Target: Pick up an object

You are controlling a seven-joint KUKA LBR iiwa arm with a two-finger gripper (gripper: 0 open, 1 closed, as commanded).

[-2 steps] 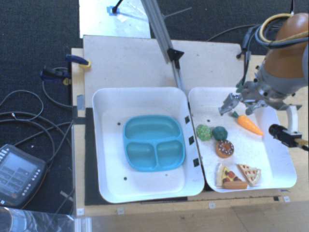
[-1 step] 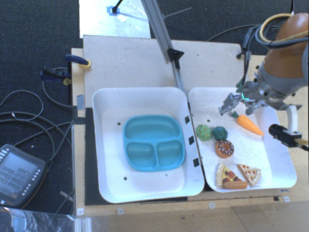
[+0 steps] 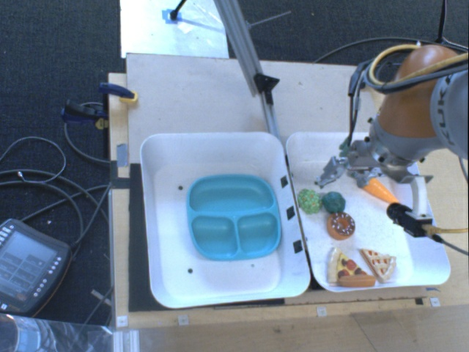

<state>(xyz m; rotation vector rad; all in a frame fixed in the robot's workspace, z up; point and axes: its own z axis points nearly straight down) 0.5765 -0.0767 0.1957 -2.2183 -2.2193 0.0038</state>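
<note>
The right bin point(image 3: 432, 266) holds several toy foods. A light green broccoli point(image 3: 310, 201) and a dark green ball point(image 3: 335, 202) sit by its left wall. Below them lies a brown donut point(image 3: 341, 226), with a pizza slice point(image 3: 348, 268) and a waffle wedge point(image 3: 378, 264) at the front. An orange carrot point(image 3: 379, 190) lies partly under the wrist. My gripper point(image 3: 333, 171) hangs over the back left part of this bin, just above and behind the two green pieces, and nothing shows in its grasp.
The left bin point(image 3: 165, 270) carries a blue divided plate point(image 3: 234, 216). A grey pole point(image 3: 242, 39) slants down to the bins' shared back edge. A blue clamp point(image 3: 95, 108) and cables lie off the bench at left.
</note>
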